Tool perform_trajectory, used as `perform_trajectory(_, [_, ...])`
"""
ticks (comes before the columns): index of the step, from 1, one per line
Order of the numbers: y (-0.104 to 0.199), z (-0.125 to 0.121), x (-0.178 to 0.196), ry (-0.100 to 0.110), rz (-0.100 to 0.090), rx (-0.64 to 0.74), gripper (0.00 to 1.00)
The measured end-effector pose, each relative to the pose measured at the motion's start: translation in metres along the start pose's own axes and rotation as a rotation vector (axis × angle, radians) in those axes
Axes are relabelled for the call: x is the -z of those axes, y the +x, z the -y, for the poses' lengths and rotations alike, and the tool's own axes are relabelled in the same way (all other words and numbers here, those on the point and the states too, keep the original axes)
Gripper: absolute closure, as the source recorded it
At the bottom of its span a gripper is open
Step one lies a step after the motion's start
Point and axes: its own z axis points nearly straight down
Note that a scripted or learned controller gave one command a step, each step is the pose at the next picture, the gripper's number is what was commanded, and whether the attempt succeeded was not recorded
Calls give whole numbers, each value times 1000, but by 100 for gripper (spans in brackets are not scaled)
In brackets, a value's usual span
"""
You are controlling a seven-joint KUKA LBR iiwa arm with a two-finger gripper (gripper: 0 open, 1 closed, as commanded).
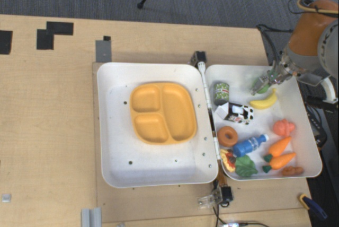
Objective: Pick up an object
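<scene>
My gripper hangs over the back of the right bin, just above the yellow banana. A small greenish patch shows at its tip; what that is I cannot tell. Left of it stands a green can. A black-and-white cow toy lies below the banana. Toward the front lie a brown donut, a blue bottle, a green broccoli, two orange carrots and a coral-pink lump.
The left bin holds a yellow divided plate. A black-topped post stands where the bins meet at the back. Cables and a clip lie by the front junction. The grey-and-orange arm fills the upper right.
</scene>
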Motion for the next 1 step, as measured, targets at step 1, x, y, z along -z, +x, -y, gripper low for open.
perform_trajectory(1, [79,-39,97,1,-3,-576,100])
